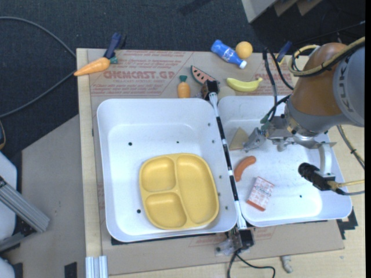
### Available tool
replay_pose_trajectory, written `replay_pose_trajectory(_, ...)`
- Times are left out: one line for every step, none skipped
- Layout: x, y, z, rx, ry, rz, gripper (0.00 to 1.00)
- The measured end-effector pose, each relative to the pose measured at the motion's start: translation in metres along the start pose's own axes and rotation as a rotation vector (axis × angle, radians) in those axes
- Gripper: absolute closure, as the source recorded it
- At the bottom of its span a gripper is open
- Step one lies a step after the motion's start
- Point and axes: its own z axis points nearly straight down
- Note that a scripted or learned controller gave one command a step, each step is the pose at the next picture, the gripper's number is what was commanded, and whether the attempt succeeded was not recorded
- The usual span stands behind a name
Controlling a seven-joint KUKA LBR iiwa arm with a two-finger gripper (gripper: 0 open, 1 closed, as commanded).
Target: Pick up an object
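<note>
Sausage (244, 167) near cardboard wedge (239, 139)

red "CHEMCAST G.P." print on cardboard sheet (145, 74), partly legible

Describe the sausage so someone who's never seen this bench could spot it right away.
Look in the right bin, near its left wall. The sausage lies there, just up-left of a small red-and-white packet. It is the bin's one curved, orange-red thing.

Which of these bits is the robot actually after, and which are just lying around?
Likely in play, in the right bin beside the gripper:
sausage
red-and-white packet
tan wedge

Lying about:
yellow tray
banana
blue bottle
carrot
</note>
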Motion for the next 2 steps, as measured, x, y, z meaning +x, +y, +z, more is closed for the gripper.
replay_pose_trajectory(-0.002,-0.006,0.056,-0.002,0.0,0.0,0.0)
replay_pose_trajectory(-0.002,-0.027,0.056,-0.002,0.0,0.0,0.0)
